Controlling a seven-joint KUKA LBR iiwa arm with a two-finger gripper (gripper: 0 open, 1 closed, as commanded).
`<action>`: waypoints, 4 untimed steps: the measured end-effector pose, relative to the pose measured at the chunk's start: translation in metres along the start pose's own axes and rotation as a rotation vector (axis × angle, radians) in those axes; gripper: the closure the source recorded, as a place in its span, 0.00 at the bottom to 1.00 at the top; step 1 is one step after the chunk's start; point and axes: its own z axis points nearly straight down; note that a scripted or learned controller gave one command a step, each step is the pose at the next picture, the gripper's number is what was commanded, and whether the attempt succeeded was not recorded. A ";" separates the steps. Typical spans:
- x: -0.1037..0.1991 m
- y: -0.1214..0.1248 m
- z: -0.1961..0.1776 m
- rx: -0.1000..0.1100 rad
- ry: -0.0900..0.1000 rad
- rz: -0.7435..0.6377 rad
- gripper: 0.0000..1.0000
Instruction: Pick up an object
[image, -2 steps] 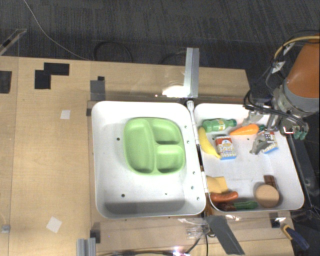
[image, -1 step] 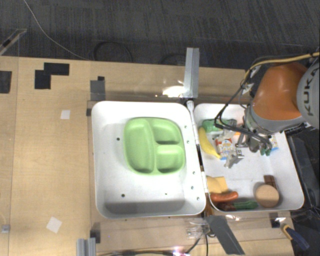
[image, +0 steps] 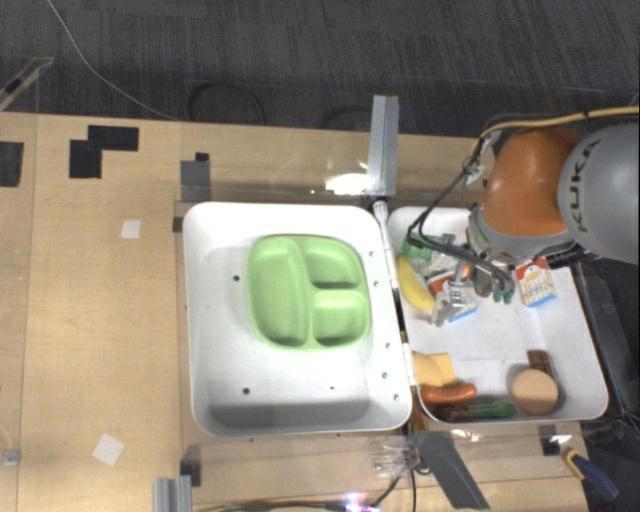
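The arm's orange-banded wrist hangs over the upper part of the right bin. Below it my gripper reaches down among a cluster of toys, just right of a yellow banana and over a small blue-and-white item. A white, red and blue carton lies to the gripper's right. The wrist and cables hide what lies behind the gripper.
Along the right bin's front lie a yellow cheese wedge, a red sausage, a green vegetable and a round tan bun. The left bin holds a green divided plate.
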 end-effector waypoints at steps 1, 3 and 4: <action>0.014 0.001 0.006 0.000 -0.005 0.160 0.00; 0.008 -0.005 0.006 0.000 -0.005 0.128 0.00; 0.001 -0.003 0.006 0.001 -0.003 0.095 0.00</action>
